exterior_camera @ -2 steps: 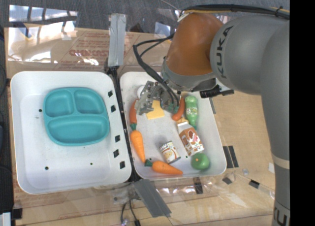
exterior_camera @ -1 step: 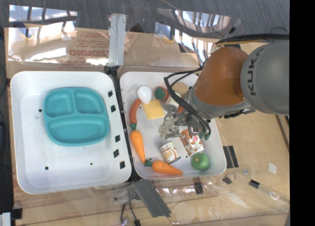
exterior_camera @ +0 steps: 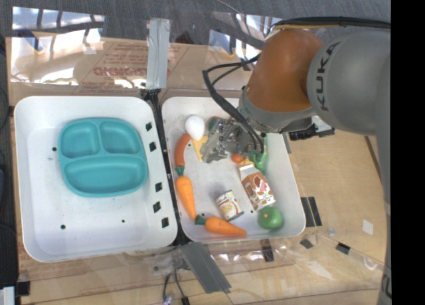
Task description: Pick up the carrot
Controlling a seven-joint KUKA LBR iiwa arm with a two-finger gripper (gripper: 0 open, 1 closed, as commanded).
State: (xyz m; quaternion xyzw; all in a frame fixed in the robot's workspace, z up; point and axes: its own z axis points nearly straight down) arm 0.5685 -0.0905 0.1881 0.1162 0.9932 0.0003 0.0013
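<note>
Two orange carrots with green tops lie in the right bin (exterior_camera: 285, 164). One carrot (exterior_camera: 185, 195) rests along the left wall, and the other carrot (exterior_camera: 223, 226) lies near the front wall. A longer red-orange vegetable (exterior_camera: 181, 150) lies further back by the left wall. My gripper (exterior_camera: 220, 143) hangs over the middle of the bin's back half, to the right of that vegetable and above both carrots in the picture. It hides what is beneath it, and I see nothing held in it.
A white egg (exterior_camera: 194, 126) and a yellow piece (exterior_camera: 198, 151) sit just left of the gripper. A small can (exterior_camera: 228, 205), a carton (exterior_camera: 257, 189), a green fruit (exterior_camera: 270, 218) and a green item (exterior_camera: 260, 159) fill the right side. A teal divided plate (exterior_camera: 101, 155) lies in the left bin (exterior_camera: 33, 224).
</note>
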